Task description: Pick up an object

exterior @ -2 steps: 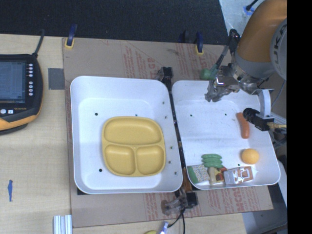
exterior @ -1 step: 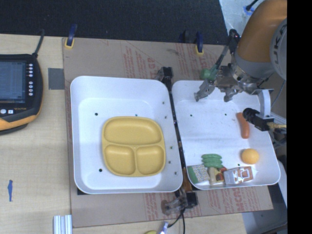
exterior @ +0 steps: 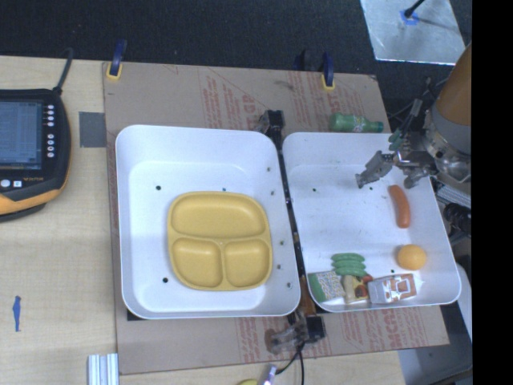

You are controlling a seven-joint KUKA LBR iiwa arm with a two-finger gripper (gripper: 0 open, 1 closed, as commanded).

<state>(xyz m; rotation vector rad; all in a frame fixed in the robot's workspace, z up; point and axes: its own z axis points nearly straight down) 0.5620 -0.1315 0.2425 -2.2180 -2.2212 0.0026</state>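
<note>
Camera view shows the jaws [exterior: 390, 169] spread, with nothing between them, over the far part of the right bin [exterior: 321, 215]. Just beside them, nearer the camera, lies an orange sausage [exterior: 400, 205]; farther along sit an orange ball [exterior: 411, 257], a red-and-white carton [exterior: 394, 288] whose print is too small to read, a green pod [exterior: 349, 261] and a small box [exterior: 328, 284]. Across the divider, the left bin [exterior: 144, 215] holds a yellow 3-compartment tray [exterior: 218, 239]. Brown cardboard [exterior: 200, 95] with faint red lettering, unreadable, covers the tabletop [exterior: 48, 279]. Beyond the jaws lies a green bottle [exterior: 356, 123].
</note>
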